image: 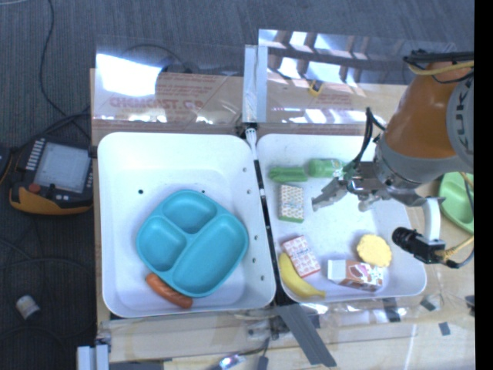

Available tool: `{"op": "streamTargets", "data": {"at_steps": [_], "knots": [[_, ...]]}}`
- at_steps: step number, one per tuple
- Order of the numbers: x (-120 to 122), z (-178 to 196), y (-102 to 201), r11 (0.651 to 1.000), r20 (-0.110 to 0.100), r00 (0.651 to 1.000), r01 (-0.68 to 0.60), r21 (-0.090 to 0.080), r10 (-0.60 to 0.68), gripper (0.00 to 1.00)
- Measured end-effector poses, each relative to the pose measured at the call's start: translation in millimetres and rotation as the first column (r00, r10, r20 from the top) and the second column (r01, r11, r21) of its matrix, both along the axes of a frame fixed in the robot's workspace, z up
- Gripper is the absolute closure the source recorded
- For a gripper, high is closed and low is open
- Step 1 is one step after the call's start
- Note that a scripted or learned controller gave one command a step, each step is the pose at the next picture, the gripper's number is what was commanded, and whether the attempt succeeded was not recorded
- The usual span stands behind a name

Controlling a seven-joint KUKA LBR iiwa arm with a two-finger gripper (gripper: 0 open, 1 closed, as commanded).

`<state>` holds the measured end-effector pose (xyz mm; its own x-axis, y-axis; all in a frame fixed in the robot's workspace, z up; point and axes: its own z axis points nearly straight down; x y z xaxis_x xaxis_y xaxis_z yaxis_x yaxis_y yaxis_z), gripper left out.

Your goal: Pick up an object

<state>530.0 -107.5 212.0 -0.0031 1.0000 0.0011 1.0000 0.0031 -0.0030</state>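
**Gripper poised over a crowded right bin, nothing yet held**

The gripper (344, 190) is seen above the right bin (400, 287), its two fingers spread apart with bare bin floor visible between them; nothing is gripped. No single object is named by the task, so the nearest candidates are considered: a green oblong item (306, 169) just above the fingers and a small patterned packet (291, 202) just to their left.

Several risks can be judged from this arrangement. The green item lies close to the bin's rear wall, so a descent there could be blocked by a finger catching the wall, or the item could be pushed against it rather than enclosed. The packet lies flat, and a flat thing could be slid along the floor instead of lifted if the fingers close above its edges. A closure at the present spot would likely catch nothing at all.

As to orientation, the green item's long axis is laid roughly left to right across the view, parallel with the rear wall, its darker end pointing toward the divider between the bins. The packet's long axis runs nearly top to bottom. Farther forward, a banana (296, 280), a second packet (301, 255), a yellow round piece (373, 249) and a small carton (356, 274) are clustered well apart from the fingers.
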Motion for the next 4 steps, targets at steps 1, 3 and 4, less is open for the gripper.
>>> {"op": "streamTargets", "data": {"at_steps": [1, 3, 4], "knots": [[-22, -38, -3, 0.973, -0.002, 0.973, 0.232, 0.001, -0.232, 0.00], [-16, -122, -95, 0.999, 0.006, 0.999, 0.032, 0.010, -0.032, 0.00], [-15, -114, -98, 0.999, 0.013, 0.999, 0.033, 0.001, -0.033, 1.00]]}}
